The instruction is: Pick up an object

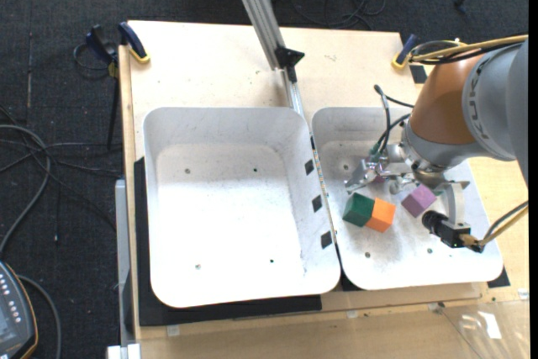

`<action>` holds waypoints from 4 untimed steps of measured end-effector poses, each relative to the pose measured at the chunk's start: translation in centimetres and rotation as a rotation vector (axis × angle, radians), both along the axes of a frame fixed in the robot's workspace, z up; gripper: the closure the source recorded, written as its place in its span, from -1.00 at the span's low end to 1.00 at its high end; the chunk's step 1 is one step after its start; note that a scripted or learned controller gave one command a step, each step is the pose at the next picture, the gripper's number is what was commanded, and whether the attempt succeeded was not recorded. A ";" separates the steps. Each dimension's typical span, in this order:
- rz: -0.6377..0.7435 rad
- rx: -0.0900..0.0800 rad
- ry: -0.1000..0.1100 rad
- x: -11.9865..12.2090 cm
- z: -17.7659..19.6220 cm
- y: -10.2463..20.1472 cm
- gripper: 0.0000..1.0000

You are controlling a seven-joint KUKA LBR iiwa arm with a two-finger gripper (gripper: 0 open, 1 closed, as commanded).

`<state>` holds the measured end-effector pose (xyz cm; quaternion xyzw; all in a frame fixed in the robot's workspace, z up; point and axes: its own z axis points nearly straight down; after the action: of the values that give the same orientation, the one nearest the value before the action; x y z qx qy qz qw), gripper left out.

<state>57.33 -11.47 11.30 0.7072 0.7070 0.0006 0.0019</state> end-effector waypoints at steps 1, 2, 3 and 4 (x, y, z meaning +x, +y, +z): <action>-0.002 -0.002 -0.015 -3.4 -1.3 1.0 -1.00; 0.000 -0.001 -0.016 -3.3 -0.2 0.9 1.00; -0.002 0.000 -0.014 -3.3 -0.3 1.0 -1.00; -0.002 0.001 -0.001 -8.3 -1.6 0.7 -1.00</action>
<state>49.00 -10.78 9.68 0.7078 0.7064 0.0015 0.0019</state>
